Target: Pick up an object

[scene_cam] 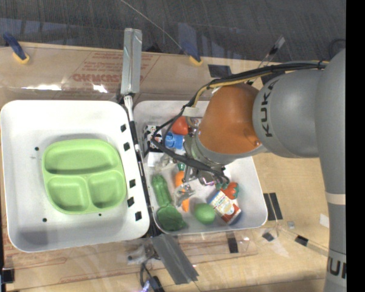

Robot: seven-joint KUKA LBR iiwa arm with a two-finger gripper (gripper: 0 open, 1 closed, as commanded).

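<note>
camera view: the grey arm (pixel 298 114) reaches in from the right and bends down over the right bin (pixel 255 193), its orange band (pixel 228 120) covering much of the bin's upper half. the gripper (pixel 191 181) hangs below that band, low among the clutter in the middle of the bin — its metal parts blur into the items under it, so i cannot tell how it is set or whether anything is caught in it.

the things to pick all lie in the right bin. a green ball (pixel 204 213) sits near the bin's front edge, just beside a red and white packet (pixel 225 204) to its right. a dark green leafy piece (pixel 169 218) lies in the front left corner, with a long green vegetable (pixel 161 188) just above it along the left wall. a blue item (pixel 173 141) and a red-orange item (pixel 180 126) sit near the back, partly hidden by the arm.

the left bin (pixel 24 139) holds a light green divided tray (pixel 82 175) with three compartments, lying flat in the middle — well apart from the gripper.
</note>
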